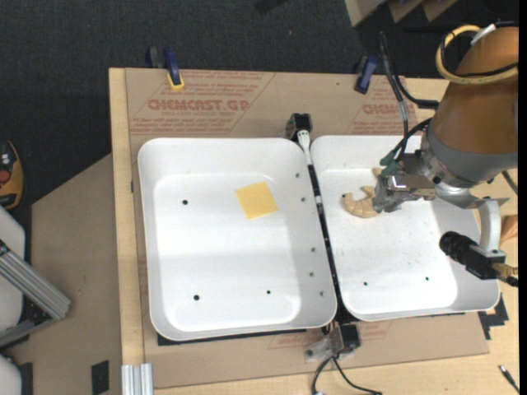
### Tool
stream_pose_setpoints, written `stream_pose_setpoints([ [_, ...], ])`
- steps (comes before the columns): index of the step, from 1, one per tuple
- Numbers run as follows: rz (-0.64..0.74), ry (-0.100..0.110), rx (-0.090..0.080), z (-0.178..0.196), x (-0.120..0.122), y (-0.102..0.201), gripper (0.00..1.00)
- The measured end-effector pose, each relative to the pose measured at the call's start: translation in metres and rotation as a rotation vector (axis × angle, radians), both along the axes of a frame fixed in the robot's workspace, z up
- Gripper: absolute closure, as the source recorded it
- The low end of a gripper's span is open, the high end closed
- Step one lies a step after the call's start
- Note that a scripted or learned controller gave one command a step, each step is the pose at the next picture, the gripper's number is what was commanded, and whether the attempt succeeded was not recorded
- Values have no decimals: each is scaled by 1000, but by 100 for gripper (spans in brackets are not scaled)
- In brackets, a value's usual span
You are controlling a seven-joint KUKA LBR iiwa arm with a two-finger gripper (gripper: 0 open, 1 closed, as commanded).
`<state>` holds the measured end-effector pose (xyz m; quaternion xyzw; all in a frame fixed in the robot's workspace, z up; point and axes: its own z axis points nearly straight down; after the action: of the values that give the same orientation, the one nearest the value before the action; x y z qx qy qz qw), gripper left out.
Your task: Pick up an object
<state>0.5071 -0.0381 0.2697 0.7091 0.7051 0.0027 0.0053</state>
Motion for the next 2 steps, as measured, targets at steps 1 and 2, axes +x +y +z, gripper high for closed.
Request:
stream_pose_setpoints([
  [1, 2, 14, 4, -14, -11, -42, 100],
  [2, -7, 2, -8, 43, -7, -196, 100],
])
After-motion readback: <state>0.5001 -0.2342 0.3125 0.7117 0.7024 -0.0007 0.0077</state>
